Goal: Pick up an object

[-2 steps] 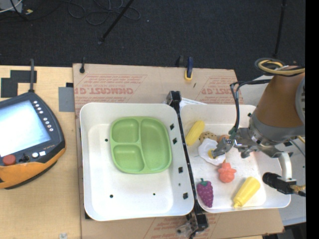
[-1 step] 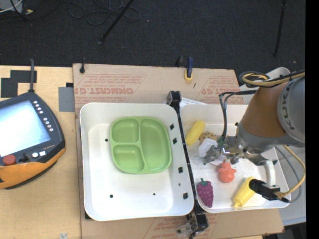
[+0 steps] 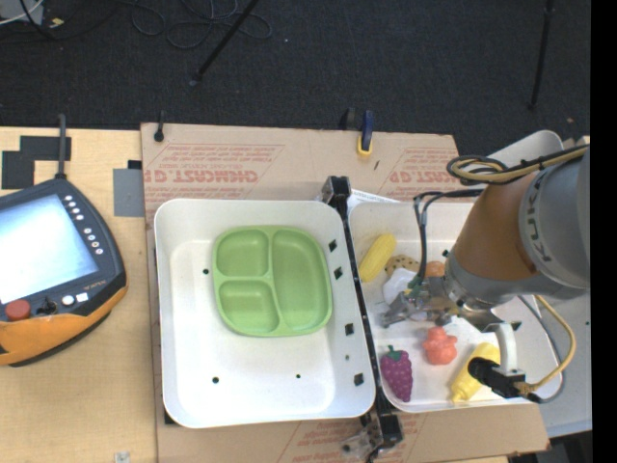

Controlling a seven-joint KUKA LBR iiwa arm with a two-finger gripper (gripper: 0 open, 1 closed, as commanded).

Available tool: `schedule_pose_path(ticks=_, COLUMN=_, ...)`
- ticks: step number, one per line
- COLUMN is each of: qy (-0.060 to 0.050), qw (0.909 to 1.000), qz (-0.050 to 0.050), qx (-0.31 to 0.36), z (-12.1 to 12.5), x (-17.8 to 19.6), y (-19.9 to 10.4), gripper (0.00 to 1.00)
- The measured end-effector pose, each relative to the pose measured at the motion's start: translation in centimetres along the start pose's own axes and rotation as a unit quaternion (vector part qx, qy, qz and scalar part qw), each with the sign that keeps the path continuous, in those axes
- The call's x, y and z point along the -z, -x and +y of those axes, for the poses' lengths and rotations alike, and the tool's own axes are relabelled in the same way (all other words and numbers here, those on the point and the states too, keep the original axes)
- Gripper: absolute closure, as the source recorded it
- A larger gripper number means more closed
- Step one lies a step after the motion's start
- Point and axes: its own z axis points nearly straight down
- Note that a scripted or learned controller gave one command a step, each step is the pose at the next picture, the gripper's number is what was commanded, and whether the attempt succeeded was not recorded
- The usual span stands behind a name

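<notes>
The pincer (image 3: 403, 307) hangs low inside the right bin (image 3: 439, 222), in the lower right part of the frame, with its metal fingers pointing to the left; I cannot tell if they are spread or pressed together, and I see no object between them. Just above the pincer lies a yellow corn cob (image 3: 377, 256), tilted, near the bin's left wall. Below and to the right of the pincer is a small red toy (image 3: 441, 346), and lower, close to the bin's front left corner, a bunch of purple grapes (image 3: 397, 373). A yellow object (image 3: 469, 379) lies near the front edge, at the right of the red toy, partly under black cable parts. The grey arm (image 3: 525, 234) with its orange band comes in from the right edge and covers much of this bin. The left bin (image 3: 183, 355) in the middle of the frame holds a green divided plate (image 3: 272, 280) with three compartments. On the worktop (image 3: 72, 394) at the far left rests a control pendant (image 3: 53, 258) with a bright screen.
</notes>
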Motion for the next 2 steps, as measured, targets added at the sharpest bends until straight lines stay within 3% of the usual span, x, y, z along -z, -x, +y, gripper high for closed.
schedule_pose_path(ticks=1, qy=-0.001, qw=1.0, qz=0.0, qx=-0.004, z=0.0, x=1.2, y=0.2, gripper=1.0)
schedule_pose_path(ticks=2, qy=0.004, qw=1.0, qz=-0.001, qx=-0.001, z=0.2, x=7.4, y=0.7, gripper=1.0)
